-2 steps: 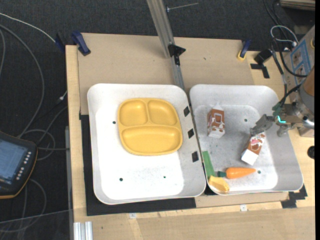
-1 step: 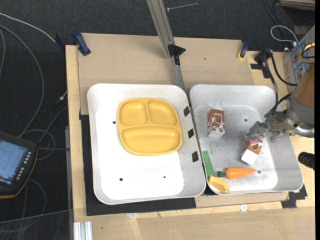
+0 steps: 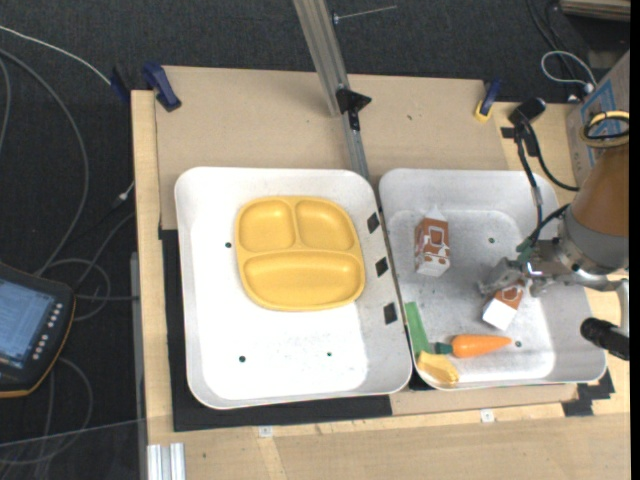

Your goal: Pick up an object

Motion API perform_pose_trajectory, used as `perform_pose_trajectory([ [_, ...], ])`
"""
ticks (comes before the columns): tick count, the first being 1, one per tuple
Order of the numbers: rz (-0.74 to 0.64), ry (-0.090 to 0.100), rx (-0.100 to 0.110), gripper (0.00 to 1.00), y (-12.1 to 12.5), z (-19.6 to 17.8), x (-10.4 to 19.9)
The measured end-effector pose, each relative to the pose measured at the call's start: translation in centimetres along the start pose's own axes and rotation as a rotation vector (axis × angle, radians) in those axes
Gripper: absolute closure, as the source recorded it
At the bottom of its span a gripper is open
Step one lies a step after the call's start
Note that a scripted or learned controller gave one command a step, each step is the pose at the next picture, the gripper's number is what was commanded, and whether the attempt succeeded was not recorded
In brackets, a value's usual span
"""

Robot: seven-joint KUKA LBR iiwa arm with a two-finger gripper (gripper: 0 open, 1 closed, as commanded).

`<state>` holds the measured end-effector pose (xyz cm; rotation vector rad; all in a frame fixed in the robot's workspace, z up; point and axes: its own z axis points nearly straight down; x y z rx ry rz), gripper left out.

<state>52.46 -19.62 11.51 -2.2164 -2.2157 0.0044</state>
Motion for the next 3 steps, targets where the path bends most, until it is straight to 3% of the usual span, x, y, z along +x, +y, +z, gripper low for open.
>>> perform_pose_trajectory([
  [1, -0.001, 0.000, -0.002, 0.00, 0.0, 2.4, 0.1],
  [2, -0.001, -0.001, -0.006, 1.00, 0.1, 1.2, 0.1],
  [3, -0.003, -0.006, -0.014, 1.00, 1.2, -4.3, 0.4],
])
